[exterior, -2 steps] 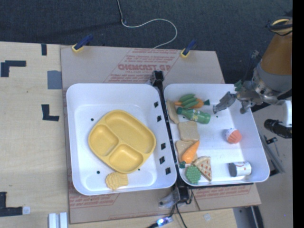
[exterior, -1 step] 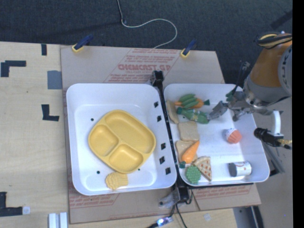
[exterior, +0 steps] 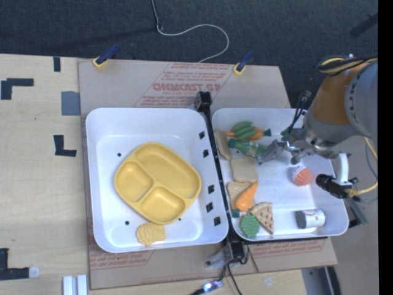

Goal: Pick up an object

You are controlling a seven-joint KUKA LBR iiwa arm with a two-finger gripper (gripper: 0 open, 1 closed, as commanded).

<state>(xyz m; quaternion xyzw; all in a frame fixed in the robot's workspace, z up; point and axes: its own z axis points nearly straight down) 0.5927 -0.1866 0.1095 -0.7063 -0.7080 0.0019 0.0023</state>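
Observation:
The right bin (exterior: 325, 229) holds several toy foods. A bunch of green beans with a small carrot (exterior: 244, 131) lies at its far left, with more green pieces (exterior: 244, 145) just below. A tan bread slice (exterior: 244, 168) sits under them. My gripper (exterior: 266, 153) hangs low over the bin, just right of the green pieces and above the bread slice, pointing left. Nothing is visibly held in it. An orange-and-white round toy (exterior: 301, 176) lies to the right of the gripper.
An orange carrot (exterior: 246, 196), a pizza wedge (exterior: 263, 216), a green round piece (exterior: 249, 225) and a small can (exterior: 309, 218) lie near the right bin's front. The left bin (exterior: 98, 165) holds a yellow divided plate (exterior: 157, 181) and a yellow waffle piece (exterior: 150, 232).

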